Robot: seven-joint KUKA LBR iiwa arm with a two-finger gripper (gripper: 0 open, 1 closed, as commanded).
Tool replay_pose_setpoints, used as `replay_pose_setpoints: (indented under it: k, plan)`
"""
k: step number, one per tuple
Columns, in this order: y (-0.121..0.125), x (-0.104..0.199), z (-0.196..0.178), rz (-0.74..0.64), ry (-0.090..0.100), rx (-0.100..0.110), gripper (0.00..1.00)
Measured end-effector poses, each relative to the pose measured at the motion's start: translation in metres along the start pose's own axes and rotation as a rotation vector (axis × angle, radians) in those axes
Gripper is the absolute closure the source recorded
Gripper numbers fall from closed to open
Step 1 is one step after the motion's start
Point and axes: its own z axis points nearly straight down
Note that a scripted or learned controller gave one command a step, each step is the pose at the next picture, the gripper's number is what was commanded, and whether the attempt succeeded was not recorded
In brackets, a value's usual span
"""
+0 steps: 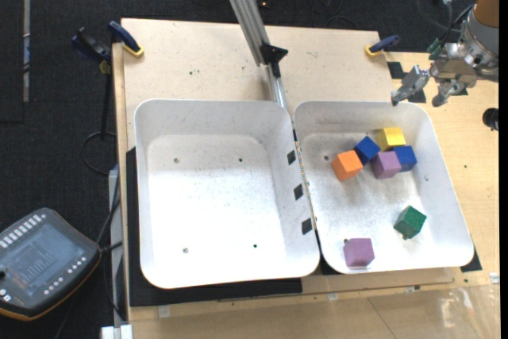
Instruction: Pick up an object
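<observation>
Blocks are what the arm has to choose from, and all of them sit in the right-hand bin (pixel 444 194). Toward its far side, five are bunched together: an orange block (pixel 347 164), a blue block (pixel 367 148), a yellow block (pixel 390 138), a purple block (pixel 387 163) and a second blue one (pixel 406 157) just beside it, several of them touching or nearly so. Nearer to me, a green block (pixel 410 221) stands alone, and another purple block (pixel 359 252) rests close to the front rim, well apart from the rest.

From where I stand, the gripper (pixel 427 86) hangs above the bin's far right corner with its two fingers spread and nothing between them.

My worry is the cluster. If the fingers come down there, I reckon they could land on a neighbouring block, shove the group apart, or pinch two at once and lose both. The lone green or front purple block looks the safer target, though the front one sits near the wall, which might foul a finger.

The left-hand bin (pixel 159 131) shows only dark specks on its floor.
</observation>
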Motion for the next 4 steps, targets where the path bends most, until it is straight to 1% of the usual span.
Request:
replay_pose_setpoints:
  k: [1,2,3,4]
  plan:
    - [0.0,0.0,0.0,0.0,0.0,0.0,0.0]
    - [0.002,-0.002,0.064,0.003,0.001,0.005,0.0]
    - [0.006,-0.009,0.11,0.003,0.0,0.003,0.0]
    - [0.009,-0.002,0.159,0.001,-0.009,-0.012,0.0]
